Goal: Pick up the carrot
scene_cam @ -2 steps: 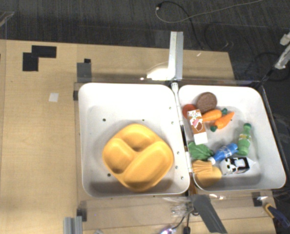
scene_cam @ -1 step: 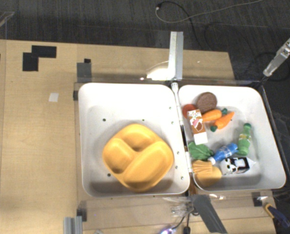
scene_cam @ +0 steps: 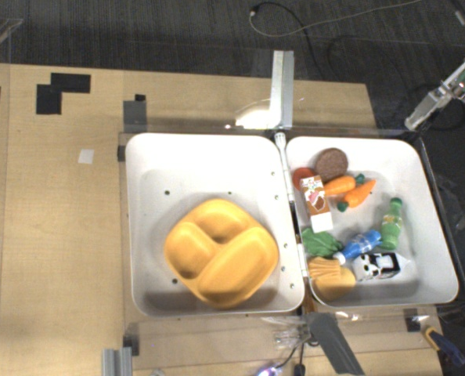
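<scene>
Since the carrot (scene_cam: 358, 193) lies in the right bin (scene_cam: 428, 178), toward its upper middle, that is where you must bring the arm. It points roughly up and to the right, with its green tuft at the lower-left end. A second orange piece (scene_cam: 338, 185) touches it on the left, and a brown disc (scene_cam: 331, 162) sits just above that. A small carton (scene_cam: 315, 194) stands just to the left of the pair. The green bottle (scene_cam: 391, 224) is near, lower right.

The gripper (scene_cam: 440, 99) is at the upper right, outside the bin and well apart from the carrot. It is too small and blurred here; I cannot tell whether its jaws are open or closed.

I judge the reach has not yet begun, so plan the approach now. Come in over the bin's right half, where the floor is bare, and descend on the carrot's outer, right-hand end. Set the jaws across its narrow width, not along its length. Keep clear of the neighbouring orange piece, or you may pinch both or nudge the carrot aside. The left bin (scene_cam: 146, 210) with its yellow dish (scene_cam: 221, 251) plays no part.
</scene>
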